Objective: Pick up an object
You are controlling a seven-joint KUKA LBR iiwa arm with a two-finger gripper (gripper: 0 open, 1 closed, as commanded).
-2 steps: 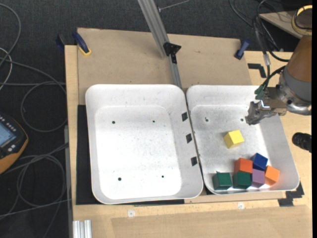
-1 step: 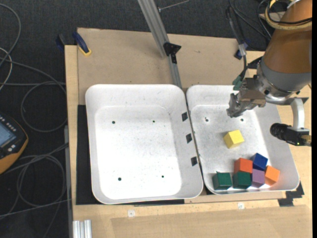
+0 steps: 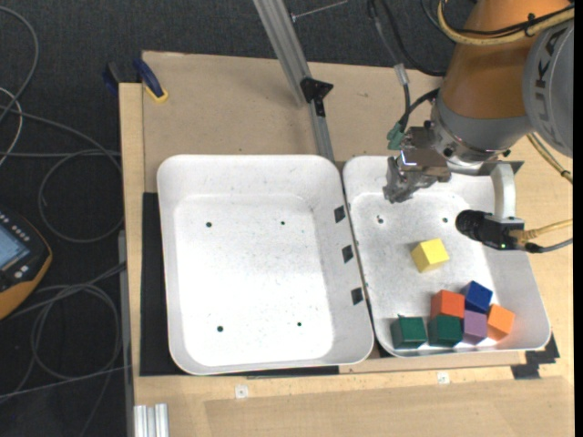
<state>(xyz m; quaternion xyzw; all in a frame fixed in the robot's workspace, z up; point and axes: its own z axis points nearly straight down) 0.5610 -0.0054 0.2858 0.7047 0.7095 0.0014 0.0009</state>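
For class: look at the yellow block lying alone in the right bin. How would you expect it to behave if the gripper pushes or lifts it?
The yellow block looks like a solid cube with flat faces, so it would probably slide, not roll, when pushed. It seems rigid and likely light. Standing apart from the cluster of blocks, it should leave room for the gripper to approach.

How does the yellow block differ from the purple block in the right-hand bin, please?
The yellow block stands alone near the middle of the right bin, touching nothing; the purple block sits packed in the cluster by the near edge, against the blue block and orange blocks. The yellow block is closer to the gripper than the purple one. Both are small cubes of similar size resting in the same bin.
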